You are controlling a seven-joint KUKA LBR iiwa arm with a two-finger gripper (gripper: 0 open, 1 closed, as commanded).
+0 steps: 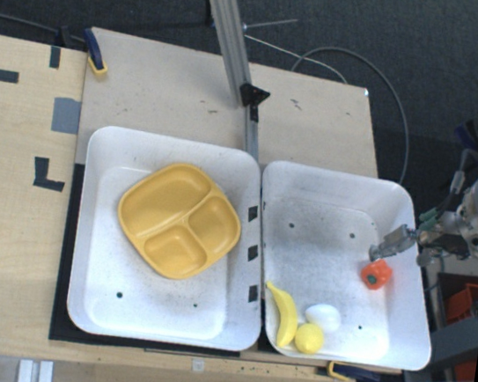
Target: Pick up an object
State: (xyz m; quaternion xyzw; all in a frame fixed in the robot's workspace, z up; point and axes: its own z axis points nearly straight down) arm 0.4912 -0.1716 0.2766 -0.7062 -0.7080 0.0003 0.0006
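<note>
My gripper (394, 244) reaches in over the right edge of the right bin (337, 187), with the arm's wrist beyond the rim at the far right. Just below its tip and to the left, a small orange-red fruit with a green top (375, 275) lies on the bin floor by the right wall; I cannot tell whether the gripper touches it. At the bin's front lie a yellow banana (282, 312), a white egg-shaped object (323, 314) and a small yellow lemon (309, 338), close together.
The left bin (90, 297) holds a yellow plate with three compartments (179, 219). A slanted metal pole (231, 38) comes down to the back edge between the two bins. Cables run behind the right bin.
</note>
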